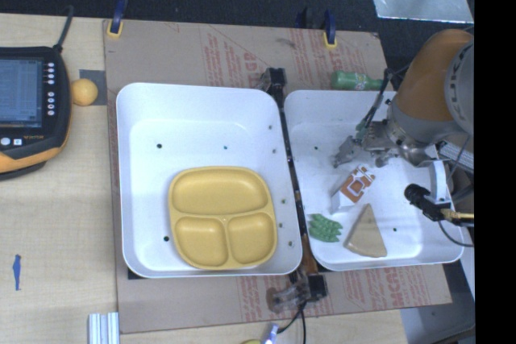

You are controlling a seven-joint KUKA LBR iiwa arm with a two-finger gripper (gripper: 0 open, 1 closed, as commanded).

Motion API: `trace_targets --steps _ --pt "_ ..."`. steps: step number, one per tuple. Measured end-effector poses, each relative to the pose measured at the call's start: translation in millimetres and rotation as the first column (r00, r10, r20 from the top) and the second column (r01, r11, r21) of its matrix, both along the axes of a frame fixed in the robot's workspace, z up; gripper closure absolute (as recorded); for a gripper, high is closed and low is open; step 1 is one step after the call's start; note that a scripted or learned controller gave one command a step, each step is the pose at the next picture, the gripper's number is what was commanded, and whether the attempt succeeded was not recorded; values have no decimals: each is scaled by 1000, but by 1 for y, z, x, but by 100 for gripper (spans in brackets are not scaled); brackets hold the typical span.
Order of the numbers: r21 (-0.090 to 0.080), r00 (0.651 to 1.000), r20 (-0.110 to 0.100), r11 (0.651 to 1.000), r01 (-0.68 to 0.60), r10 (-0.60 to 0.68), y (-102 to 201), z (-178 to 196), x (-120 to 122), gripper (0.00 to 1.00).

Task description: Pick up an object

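Hovering low in the right bin (322,113), the gripper (360,147) stood released, with nothing between its fingers. The small packet (355,185) lay just below it toward the camera, its long axis slanted, near the wedge (367,234).

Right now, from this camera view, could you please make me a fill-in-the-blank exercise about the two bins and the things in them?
1. The yellow tray lies in the ____ bin.
2. The tray has ____ compartments.
3. The tan wedge lies in the ____ bin.
4. The green toy lies to the ____ of the wedge.

Missing words: left; three; right; left
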State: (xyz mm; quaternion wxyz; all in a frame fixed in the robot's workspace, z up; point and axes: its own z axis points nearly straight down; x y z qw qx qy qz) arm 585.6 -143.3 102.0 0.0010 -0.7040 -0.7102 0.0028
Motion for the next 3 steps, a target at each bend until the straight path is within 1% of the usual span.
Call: trace_targets --steps 1,2,3 --pt "2 1000 3 1000 4 -4 -11 -10 -47 0" --pt "0 1000 4 1000 -1 1 -13 1 -46 100" --pt "4 1000 3 1000 4 -4 61 97 -44 100"
